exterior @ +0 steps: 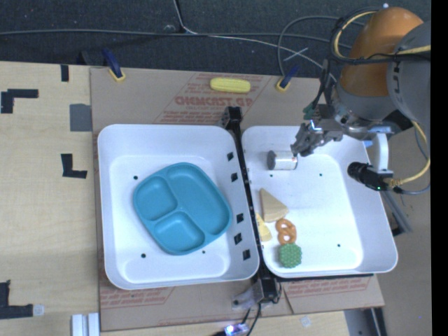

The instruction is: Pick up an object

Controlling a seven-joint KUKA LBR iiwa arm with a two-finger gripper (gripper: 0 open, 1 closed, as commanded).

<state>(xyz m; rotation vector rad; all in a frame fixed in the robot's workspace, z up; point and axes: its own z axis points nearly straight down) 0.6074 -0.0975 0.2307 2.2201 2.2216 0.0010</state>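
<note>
- Across the bench, two shallow white plastic bins are sitting side by side: the left bin (112, 208) and the right bin (364, 222).
- One blue three-compartment plastic tray (182, 206) is lying in the left bin.
- One grey arm with an orange band (381, 47) is reaching over the right bin's far side, its gripper (306, 140) hovering just beside one small grey-and-white cylinder (282, 161); I cannot tell its state.
- Four small objects are clustering at the right bin's near-left side: a tan wedge (272, 205), a yellow piece (263, 229), an orange pretzel shape (285, 229), a green knobbly ball (290, 255).
- Nothing is looking lifted yet, so the pick seems to be still ahead.
</note>
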